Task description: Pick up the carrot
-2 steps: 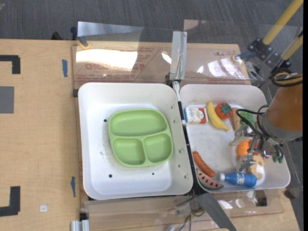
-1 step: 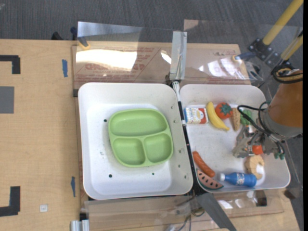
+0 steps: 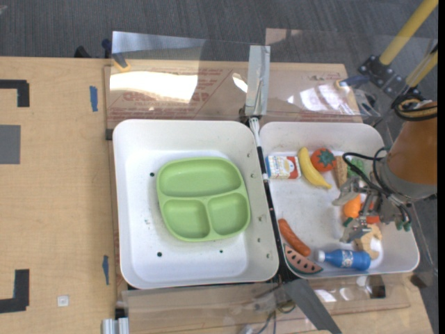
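The gripper (image 3: 359, 218) hangs low in the right bin (image 3: 306, 207) over the carrot (image 3: 353, 206), probably to grasp it, but its state I cannot tell.

Camera: one camera, fixed up high above my bench (image 3: 49, 186).
Facing: it looks down at a slant, so the far edge of the bench is at the top of the picture.
Left bin: my left bin (image 3: 132, 207) sits near the middle, all of it in sight.
Right bin: my right bin (image 3: 410, 256) sits beside it, close to the right edge of the picture.
My arm: my arm (image 3: 417, 155) comes in from the right side.
Nearness: far enough back to catch both bins, the bench around them and some floor (image 3: 208, 5) beyond.
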You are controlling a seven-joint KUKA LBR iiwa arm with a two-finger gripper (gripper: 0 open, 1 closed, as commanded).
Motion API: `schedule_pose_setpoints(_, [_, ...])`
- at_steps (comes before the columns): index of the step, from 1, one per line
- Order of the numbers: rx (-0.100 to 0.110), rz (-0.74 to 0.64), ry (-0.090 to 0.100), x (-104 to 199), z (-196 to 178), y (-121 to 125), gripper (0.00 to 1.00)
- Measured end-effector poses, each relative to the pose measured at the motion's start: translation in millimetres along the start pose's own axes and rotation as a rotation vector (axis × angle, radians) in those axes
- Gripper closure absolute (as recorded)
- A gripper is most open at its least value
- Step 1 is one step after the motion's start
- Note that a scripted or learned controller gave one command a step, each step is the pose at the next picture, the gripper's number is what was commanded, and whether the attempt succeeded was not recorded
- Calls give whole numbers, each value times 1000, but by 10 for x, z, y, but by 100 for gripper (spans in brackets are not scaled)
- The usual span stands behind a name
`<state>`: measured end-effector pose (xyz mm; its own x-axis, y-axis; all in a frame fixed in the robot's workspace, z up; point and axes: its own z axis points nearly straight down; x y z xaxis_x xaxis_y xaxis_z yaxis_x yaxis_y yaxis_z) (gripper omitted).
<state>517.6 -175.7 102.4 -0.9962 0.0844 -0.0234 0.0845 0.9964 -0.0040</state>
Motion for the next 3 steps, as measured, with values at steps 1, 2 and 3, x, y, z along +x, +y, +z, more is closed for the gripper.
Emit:
schedule_pose_setpoints(1, [2, 0, -8, -24, -112, 2, 100])
schedule_pose_setpoints(2, [1, 0, -7, -21, -106, 4, 0])
schedule_pose_setpoints(3, [3, 0, -16, -46, -216, 2, 100])
